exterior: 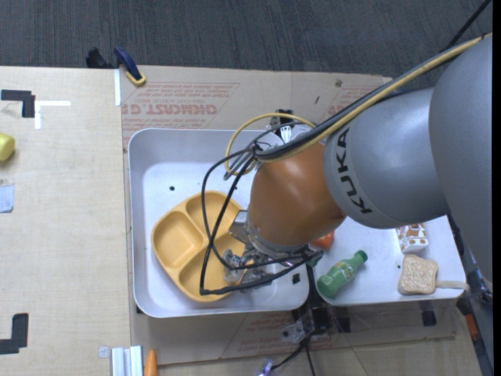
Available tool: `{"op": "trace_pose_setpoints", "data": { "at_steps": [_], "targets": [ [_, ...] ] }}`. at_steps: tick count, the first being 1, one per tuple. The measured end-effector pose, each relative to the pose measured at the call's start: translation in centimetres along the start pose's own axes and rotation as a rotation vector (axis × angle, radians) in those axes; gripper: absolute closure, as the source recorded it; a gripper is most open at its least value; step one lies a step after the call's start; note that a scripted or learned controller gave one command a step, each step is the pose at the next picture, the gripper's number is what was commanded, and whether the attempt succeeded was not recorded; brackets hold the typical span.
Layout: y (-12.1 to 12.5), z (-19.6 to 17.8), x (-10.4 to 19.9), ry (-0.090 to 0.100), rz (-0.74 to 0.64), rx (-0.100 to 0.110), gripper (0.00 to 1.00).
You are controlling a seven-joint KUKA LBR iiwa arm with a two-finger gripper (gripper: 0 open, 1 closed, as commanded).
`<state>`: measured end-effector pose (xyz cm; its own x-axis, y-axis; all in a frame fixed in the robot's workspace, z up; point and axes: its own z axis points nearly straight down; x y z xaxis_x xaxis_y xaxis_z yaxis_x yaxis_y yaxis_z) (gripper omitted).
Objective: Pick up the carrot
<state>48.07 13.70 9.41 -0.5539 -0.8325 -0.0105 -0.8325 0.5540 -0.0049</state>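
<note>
My gripper hangs low over the near right part of a yellow divided plate in the left bin. The orange wrist band and grey arm body cover the middle of the view and hide most of the gripper. A small orange-red piece, possibly the carrot, peeks out from under the arm at the left edge of the right bin; most of it is hidden. Nothing can be seen held at the gripper.
In the right bin lie a green bottle, a slice of toast and a small white and red packet. Black and yellow cables loop over the plate. A yellow object sits on the bench at far left.
</note>
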Motion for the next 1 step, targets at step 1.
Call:
{"op": "trace_pose_setpoints", "data": {
  "at_steps": [1],
  "targets": [
    [-0.07,-0.85,-0.05,-0.001,0.002,0.0,1.0]
  ]
}}
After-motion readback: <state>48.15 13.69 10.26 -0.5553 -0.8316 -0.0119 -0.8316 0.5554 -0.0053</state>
